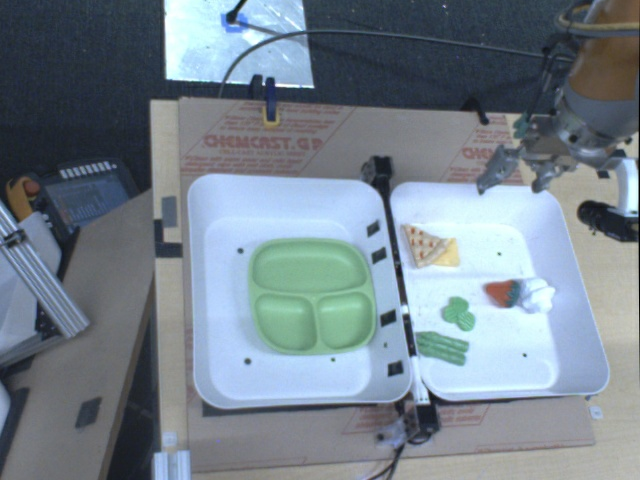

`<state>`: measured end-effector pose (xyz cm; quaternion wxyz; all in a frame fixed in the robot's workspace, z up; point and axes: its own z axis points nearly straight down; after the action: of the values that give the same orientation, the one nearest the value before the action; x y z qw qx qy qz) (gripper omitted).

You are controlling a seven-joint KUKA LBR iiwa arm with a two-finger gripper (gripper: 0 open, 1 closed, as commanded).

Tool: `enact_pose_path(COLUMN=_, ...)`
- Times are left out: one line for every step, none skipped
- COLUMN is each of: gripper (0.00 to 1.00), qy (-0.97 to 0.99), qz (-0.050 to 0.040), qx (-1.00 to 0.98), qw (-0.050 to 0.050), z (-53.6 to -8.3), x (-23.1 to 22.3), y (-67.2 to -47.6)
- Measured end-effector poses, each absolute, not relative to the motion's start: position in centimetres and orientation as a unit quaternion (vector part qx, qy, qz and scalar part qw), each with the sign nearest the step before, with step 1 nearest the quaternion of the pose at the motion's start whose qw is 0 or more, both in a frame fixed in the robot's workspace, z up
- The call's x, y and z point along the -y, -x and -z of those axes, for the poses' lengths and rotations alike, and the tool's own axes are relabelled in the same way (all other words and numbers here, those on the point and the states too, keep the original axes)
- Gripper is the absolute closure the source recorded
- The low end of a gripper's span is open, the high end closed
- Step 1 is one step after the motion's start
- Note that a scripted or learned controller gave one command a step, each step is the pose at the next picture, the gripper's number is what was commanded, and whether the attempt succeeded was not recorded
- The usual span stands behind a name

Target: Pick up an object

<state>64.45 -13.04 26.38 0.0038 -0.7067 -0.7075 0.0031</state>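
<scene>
The right bin (560, 268) holds a toy pizza slice (429, 246) near its left wall, a red strawberry with white cream (519, 294) toward the right, a small green broccoli piece (459, 314) and a green bean pod (442, 346) near the front. My gripper (519, 172) hangs above the bin's far right corner, fingers spread and open, with nothing between them. It is well behind and above the strawberry.
The left bin (215, 268) carries a green three-compartment plate (310, 294). Black clips (381, 173) join the bins along the middle seam. A clamp (270, 100) and cable lie behind the bins; a pendant (90, 196) rests at the far left.
</scene>
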Motion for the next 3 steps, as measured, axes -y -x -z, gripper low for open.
enact_pose_path(gripper=0.0, qy=0.706, qz=0.0004, qx=0.708, qw=-0.001, z=-27.1, x=13.0, y=-64.6)
enact_pose_path(gripper=0.0, qy=0.706, qz=-0.0009, qx=0.708, qw=0.001, z=-20.9, x=12.7, y=-64.4)
enact_pose_path(gripper=0.0, qy=0.707, qz=-0.0009, qx=0.707, qw=0.001, z=-15.2, x=13.6, y=-64.0)
